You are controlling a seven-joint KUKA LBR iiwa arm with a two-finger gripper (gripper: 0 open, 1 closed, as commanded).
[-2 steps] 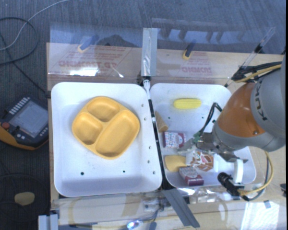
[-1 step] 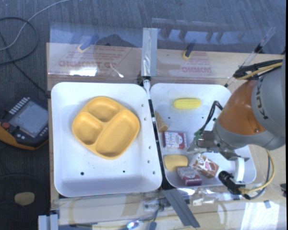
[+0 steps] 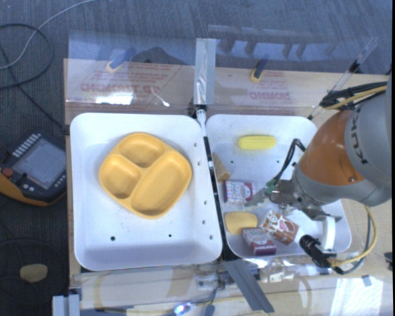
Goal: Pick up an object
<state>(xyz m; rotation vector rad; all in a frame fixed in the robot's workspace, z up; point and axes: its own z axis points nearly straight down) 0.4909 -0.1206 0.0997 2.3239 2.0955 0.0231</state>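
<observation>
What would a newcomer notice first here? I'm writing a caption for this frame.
The eye lands first on the yellow divided plate, alone in the left bin. Next comes the grey and orange arm, reaching from the right over the right bin. That bin holds small items: a corn cob near the back and red-and-white packets near the front.

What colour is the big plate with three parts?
Yellow plate, seen in the camera view.

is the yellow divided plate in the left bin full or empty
Empty. The yellow divided plate lies flat in the left bin, and all three of its compartments show bare yellow with nothing in them.
</observation>
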